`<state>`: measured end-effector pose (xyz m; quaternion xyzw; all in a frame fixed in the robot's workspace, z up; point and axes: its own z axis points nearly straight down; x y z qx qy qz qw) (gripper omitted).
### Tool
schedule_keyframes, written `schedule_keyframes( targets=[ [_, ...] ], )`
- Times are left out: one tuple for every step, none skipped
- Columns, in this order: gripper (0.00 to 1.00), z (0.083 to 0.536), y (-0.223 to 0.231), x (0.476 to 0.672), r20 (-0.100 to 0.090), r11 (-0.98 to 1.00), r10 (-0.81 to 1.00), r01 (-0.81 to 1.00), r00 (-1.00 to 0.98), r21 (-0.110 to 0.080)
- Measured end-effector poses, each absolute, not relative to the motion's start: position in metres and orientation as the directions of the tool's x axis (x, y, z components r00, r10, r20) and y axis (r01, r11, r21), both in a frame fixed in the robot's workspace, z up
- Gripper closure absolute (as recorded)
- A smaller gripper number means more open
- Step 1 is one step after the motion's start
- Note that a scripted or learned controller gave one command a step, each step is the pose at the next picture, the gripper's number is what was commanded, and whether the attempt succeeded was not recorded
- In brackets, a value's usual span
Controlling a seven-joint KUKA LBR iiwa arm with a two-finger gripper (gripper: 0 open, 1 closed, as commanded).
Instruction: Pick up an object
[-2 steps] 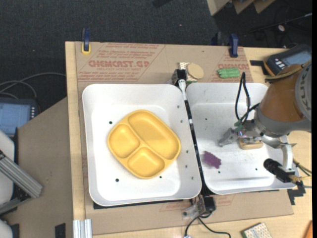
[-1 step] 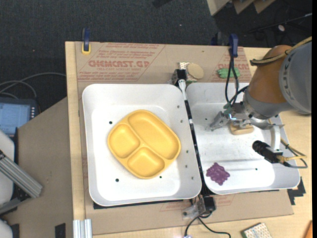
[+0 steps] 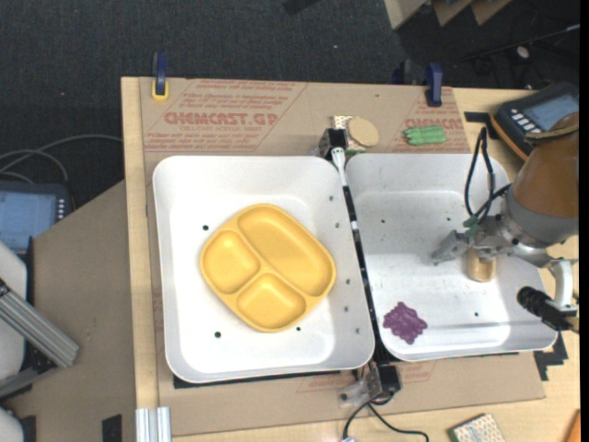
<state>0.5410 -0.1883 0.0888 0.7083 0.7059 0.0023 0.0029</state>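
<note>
So far the pick looks unfinished. The gripper [image 3: 479,251] hangs low in the right bin [image 3: 405,187], with a brass-coloured tip pointing down at the bin floor, and nothing can be seen clamped in it; whether the jaws stand wide or narrow I cannot tell, since the wrist and cabling hide them from above. The nearest candidate, a small purple object [image 3: 404,321], lies on the floor of the same bin, toward its front edge and apart from the gripper. In the left bin [image 3: 175,247] sits a yellow divided tray [image 3: 267,266] with three compartments, untouched by the arm. A green object [image 3: 425,135] rests on the tabletop [image 3: 230,118] behind the right bin, outside both bins.

What remains, by my judgement, is the whole grasp: reaching a thing, closing on it and lifting it.

Red lettering on the brown sheet covering the tabletop reads "CHEMCAST GP", repeated in part further right; the smaller lines are too fine to read.
</note>
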Motion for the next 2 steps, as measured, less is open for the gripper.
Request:
schedule_keyframes(
  targets=[
    [1.00,0.101,-0.189,0.543,-0.010,-0.003,1.000,1.000,0.003,0.015],
    [1.00,0.227,-0.162,0.570,-0.003,0.005,1.000,1.000,-0.005,0.015]
  ],
)
